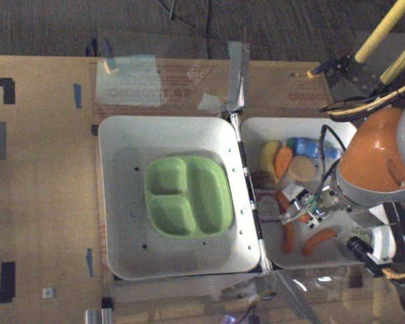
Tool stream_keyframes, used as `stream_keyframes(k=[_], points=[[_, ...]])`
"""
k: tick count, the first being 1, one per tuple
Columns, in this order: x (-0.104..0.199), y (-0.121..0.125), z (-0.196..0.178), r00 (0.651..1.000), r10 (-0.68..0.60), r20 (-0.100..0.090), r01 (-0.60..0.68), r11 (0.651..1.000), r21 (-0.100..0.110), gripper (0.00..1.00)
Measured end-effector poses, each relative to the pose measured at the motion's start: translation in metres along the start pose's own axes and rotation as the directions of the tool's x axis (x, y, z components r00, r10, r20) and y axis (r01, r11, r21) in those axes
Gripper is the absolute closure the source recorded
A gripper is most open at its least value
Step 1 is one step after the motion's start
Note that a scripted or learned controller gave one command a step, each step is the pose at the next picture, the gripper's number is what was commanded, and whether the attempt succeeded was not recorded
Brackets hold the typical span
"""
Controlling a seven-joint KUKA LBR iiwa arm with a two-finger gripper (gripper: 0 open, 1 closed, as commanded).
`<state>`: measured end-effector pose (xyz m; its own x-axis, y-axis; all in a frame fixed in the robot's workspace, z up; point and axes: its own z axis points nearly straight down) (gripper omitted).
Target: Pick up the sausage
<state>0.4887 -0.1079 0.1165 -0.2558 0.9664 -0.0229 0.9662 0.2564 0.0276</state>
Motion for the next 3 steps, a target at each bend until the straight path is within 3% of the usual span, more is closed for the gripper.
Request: stream_keyframes(k=[1, 2, 3], points=[[-0.042, 0.078, -0.006, 0.997, 0.074, -0.021, -0.074, 0.997, 0.031, 0.00], [-0.022, 0.028, 0.025, 1.000, 0.004, -0.009, -0.004, 1.000, 0.006, 0.00], [-0.001, -0.008, -0.077, 0.998, 0.057, -0.022, -0.057, 0.998, 0.032, 0.00]])
